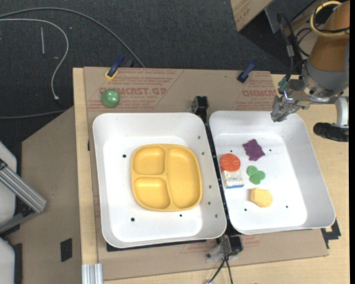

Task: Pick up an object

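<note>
Currently candidate objects cluster mid right bin (pixel 310 183): purple piece (pixel 253 148) at 12 o'clock of the group, orange-red round (pixel 230 162) at 9, green piece (pixel 255 175) central, yellow shell (pixel 261 197) at 6. Spread apart, so each looks graspable singly. Gripper (pixel 281 110) hangs over the bin's 12 o'clock rim, nothing between it; jaw state cannot tell. Yellow tray (pixel 166 177) fills left bin (pixel 111 183).

Arm (pixel 330 50) cut off by top and right edges, upper links out of frame. Gripper (pixel 280 113) too small/blurry to read finger state. Small carton (pixel 233 178) partly hidden under orange round item (pixel 230 162); label print unreadable. Cardboard box (pixel 249 12) clipped at top edge. Metal rail (pixel 19 186) cropped at left edge. Cables at bottom (pixel 222 269) run off frame.
</note>
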Tool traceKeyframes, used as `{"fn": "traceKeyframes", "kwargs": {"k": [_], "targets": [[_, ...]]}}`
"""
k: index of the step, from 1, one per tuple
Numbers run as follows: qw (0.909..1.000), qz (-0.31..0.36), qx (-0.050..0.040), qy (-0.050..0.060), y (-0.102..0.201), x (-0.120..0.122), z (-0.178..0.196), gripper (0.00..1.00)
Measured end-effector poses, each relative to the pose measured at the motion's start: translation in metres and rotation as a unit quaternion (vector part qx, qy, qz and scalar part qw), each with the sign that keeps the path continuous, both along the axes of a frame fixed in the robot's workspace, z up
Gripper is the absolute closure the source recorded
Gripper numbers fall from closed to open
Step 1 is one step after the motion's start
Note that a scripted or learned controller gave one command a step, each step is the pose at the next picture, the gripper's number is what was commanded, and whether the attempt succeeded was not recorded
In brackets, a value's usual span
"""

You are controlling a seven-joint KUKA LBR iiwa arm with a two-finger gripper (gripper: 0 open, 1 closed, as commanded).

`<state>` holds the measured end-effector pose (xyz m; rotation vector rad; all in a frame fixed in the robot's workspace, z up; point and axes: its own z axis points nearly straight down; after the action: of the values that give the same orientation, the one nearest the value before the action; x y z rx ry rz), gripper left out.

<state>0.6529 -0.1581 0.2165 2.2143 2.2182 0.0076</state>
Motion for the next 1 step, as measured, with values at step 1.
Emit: {"fn": "traceKeyframes", "kwargs": {"k": [1], "targets": [[1.0, 0.0, -0.0004, 0.0, -0.0062, 0.0051, 0.0631, 1.0]]}}
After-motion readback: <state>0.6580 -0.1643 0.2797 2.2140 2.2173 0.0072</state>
